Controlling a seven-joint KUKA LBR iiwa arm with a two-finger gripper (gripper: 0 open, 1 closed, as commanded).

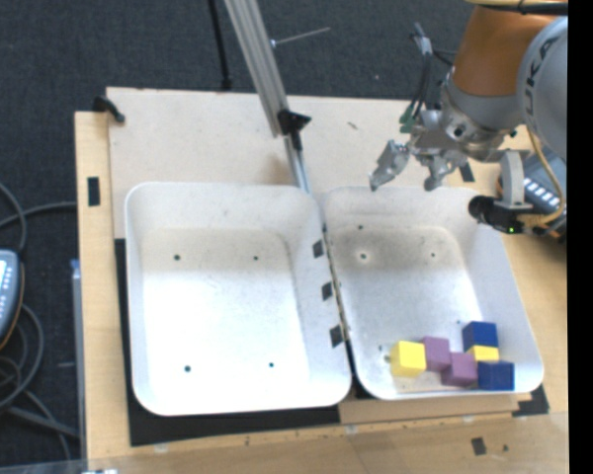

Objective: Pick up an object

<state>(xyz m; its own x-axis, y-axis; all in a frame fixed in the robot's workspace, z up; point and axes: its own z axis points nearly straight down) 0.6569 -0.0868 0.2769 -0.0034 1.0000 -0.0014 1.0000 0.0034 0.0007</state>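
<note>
Two white bins on the bench; right bin (494, 265) is the landmark. Gripper (411, 176): above that bin's far rim, fingers spread apart, nothing between them. Blocks, clustered in its near corner: yellow block (408, 357), purple blocks (449, 360), blue blocks (488, 355).

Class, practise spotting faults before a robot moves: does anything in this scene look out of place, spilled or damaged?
Nothing stands out. The blocks sit huddled in the near corner of the right bin, none spilled. The gripper hovers open above that bin's far edge, holding nothing.
</note>
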